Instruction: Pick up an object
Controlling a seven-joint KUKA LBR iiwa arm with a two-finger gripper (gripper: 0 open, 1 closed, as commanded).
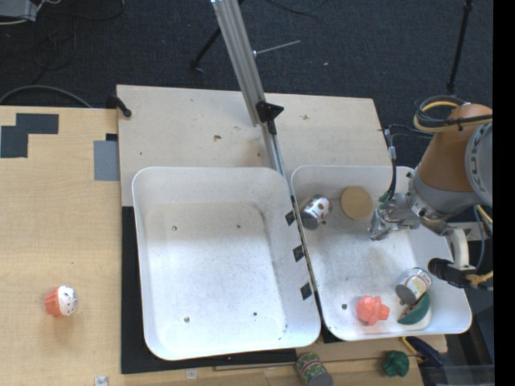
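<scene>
The right bin (346, 256) holds a round tan disc (355, 202) near its back, a small silver and red object (315, 210) by the left wall, an orange-pink lump (371, 310) at the front, and a tin can (413, 285) lying on a green piece (418, 312) at the front right. My gripper (384, 223) hangs low over the right bin, just right of the tan disc and apart from it. Nothing shows between it and the bin floor.
The left bin (161, 215) lies beside the right one, with a slanted metal rail (245, 63) rising behind the divider. A small red and white object (61, 301) rests on the wooden table at left. Two green items (394, 363) sit beyond the front rim.
</scene>
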